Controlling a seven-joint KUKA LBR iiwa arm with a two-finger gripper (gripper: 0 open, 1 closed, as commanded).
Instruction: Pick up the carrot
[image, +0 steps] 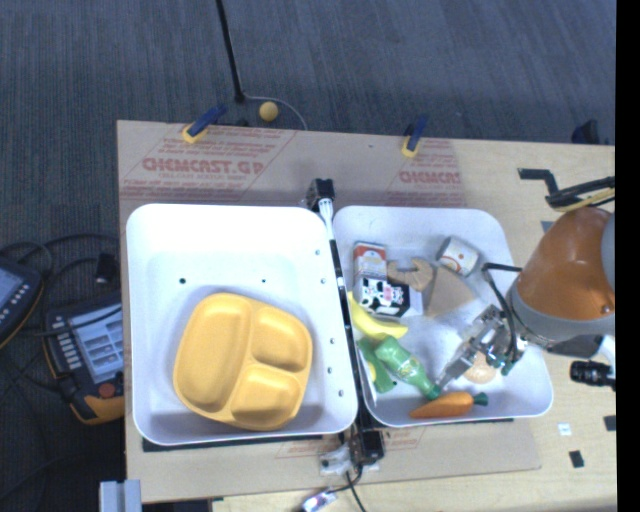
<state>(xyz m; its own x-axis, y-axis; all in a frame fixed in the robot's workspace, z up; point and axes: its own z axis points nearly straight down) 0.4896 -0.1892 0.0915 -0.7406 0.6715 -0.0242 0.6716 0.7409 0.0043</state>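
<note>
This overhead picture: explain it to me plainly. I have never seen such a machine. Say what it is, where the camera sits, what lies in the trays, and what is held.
The camera hangs above a bench and looks down at a slant. The grey and orange shape on the right is a robot arm; its gripper reaches into the right bin. That bin holds toy food and small packets: a carrot near the front wall, a green bottle, a banana. The left bin holds a yellow divided plate. The gripper sits just above the carrot, and I cannot make out anything held between its fingers.
</note>
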